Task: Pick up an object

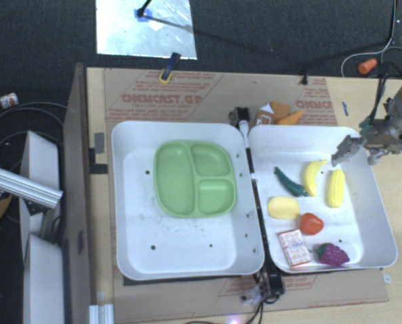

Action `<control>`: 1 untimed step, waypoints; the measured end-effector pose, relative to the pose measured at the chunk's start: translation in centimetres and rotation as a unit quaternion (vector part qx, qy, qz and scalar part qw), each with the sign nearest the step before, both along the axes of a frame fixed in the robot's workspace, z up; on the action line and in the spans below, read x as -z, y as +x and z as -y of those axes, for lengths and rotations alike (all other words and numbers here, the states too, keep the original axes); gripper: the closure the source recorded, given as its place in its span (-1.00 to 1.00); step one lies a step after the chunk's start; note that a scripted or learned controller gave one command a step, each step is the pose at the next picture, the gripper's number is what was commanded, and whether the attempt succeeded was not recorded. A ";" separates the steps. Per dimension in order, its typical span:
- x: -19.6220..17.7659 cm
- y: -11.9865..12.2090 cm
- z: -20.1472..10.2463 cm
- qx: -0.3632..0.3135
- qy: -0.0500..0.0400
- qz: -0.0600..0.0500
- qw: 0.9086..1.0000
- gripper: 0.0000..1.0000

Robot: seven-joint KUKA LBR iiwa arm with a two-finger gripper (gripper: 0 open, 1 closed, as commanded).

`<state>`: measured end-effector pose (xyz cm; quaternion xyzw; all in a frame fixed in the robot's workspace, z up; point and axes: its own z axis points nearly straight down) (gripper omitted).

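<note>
In the camera view, the bench carried two shallow white bins side by side. The left bin held a green divided plate, lying flat near its middle with three compartments. The right bin held the toy food: a banana and an ear of corn lay just beside each other toward the far right, a dark green pepper-like piece lay slanted to the left of the banana, a yellow lemon-like piece sat nearer than that, a red tomato sat just right of it, a small red-and-white box lay near the front wall, and a bunch of purple grapes lay just right of the box. The arm reached in from the right, and the gripper hung over the far right part of the right bin, above and just beyond the corn and banana, with nothing between its parts. Whether the gripper was apart or together could not be told from this slant. An orange piece lay on the bench beyond the bins.
</note>
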<state>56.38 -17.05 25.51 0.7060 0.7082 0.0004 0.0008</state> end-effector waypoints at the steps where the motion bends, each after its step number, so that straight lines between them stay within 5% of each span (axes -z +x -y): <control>1: 12.5 1.2 3.7 0.002 0.001 -0.004 1.000 -1.00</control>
